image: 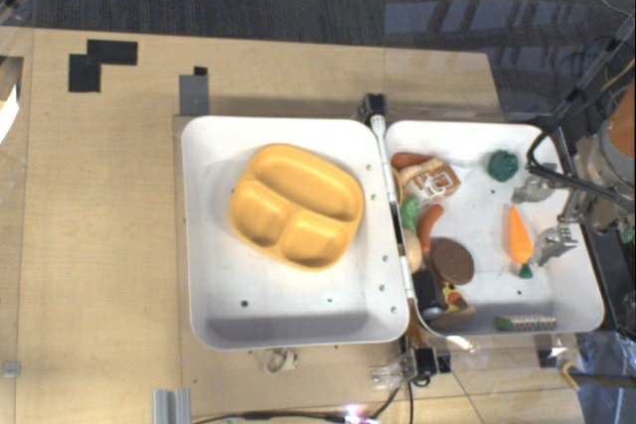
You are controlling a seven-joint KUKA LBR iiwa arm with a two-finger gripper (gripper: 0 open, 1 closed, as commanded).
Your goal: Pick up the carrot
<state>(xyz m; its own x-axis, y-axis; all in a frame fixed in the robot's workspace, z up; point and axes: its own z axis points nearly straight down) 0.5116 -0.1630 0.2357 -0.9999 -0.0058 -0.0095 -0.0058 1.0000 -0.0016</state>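
smooth orange tapered plastic carrot point(518, 235), green stub end, lying loose in right shallow white bin point(586, 298) | metal gripper point(553, 218) just beside it, arm entering from right | fingers' spread: cannot tell

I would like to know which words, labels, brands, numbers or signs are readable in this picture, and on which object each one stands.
No text can be read with confidence.
Small brown-and-white packet at the left side of the right white bin: it carries a white label with a dark mark, too small and blurred to read.
Black angular patches on the wooden bench: plain shapes, not letters.
Orange toy carrot, yellow three-compartment tray: no print visible.
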